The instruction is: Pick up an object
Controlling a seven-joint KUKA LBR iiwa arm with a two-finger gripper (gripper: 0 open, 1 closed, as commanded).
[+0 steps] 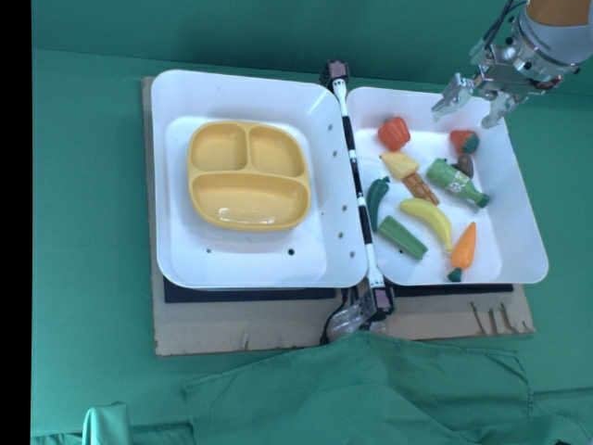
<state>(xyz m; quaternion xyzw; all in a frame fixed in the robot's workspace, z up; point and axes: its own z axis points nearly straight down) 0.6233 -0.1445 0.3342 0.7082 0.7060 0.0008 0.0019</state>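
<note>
Green cloth (93, 248) covers the bench, smooth at the back, rumpled in folds along the front edge. One flat brown cardboard sheet (241, 336) lies on it, under both bins.

White bins, two, shallow, glossy, with rounded corners: left bin (176, 248) and right bin (519, 239), meeting along a black-and-white hinge strip (357, 193).

Yellow plastic tray (248, 175), one, rounded-rectangular, three compartments, sits in the middle of the left bin.

Grey arm (556, 17) with orange band, one, enters over the right bin's far right corner; its gripper (474, 105) hangs above the far edge with metal fingers spread apart and nothing between them.

Toy foods, nine, smooth moulded plastic, all in the right bin:
- green bottle (456, 182), one, lying near the right edge
- yellow banana (428, 219), one, curved, centre
- green block (402, 236), one, oblong, near the front edge
- orange carrot (462, 248), one, tapered, front right
- dark green pepper (377, 199), one, by the hinge
- yellow wedge (400, 164), one, touching an orange-brown stick (421, 188), one
- red-orange pepper (394, 133), one, far left corner
- red strawberry (464, 141), one, with a small brown piece just below it
</note>
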